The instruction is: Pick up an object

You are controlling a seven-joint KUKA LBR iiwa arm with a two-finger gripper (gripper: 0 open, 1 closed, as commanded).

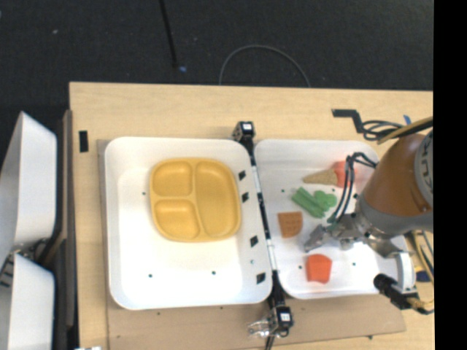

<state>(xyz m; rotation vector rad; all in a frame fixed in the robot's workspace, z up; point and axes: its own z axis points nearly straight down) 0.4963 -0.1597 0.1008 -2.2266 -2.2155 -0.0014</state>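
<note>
Orange block point(318, 268) lies just below the fingers point(315, 240).

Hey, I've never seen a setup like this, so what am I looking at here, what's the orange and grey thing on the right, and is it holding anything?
This is one picture from a fixed camera above a wooden bench, looking down at a slant. Two shallow white bins sit side by side on it. The orange and grey thing is a robot arm reaching in from the right; its job is to pick up an object. At its end is a gripper with two metal fingers, low over the right bin.

The left bin holds a yellow plate with three compartments. The right bin holds small toys: a green piece, a brown square, an orange-red block and what looks like an ice cream cone.

Nothing shows between the fingers, so I would not say it holds anything. The nearest things are the brown square and the orange-red block.
</note>
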